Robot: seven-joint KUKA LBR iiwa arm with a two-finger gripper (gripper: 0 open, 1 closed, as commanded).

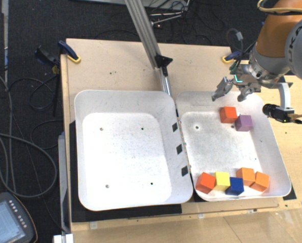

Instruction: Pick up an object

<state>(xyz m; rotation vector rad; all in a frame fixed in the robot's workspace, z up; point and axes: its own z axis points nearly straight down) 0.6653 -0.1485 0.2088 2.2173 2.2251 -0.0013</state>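
My gripper hangs above the far edge of the right bin, its two fingers spread apart with nothing between them. Just below it, an orange-red cube lies on the bin floor, with a purple cube touching it on the right. Along the bin's near edge sits a row of blocks: an orange cube, a yellow cube, a blue cube and two more orange blocks.
The left bin lies beside the right one, with black clips on the shared rim. A slanted metal pole crosses the back of the bench. Clamps sit at the bench's far corners.
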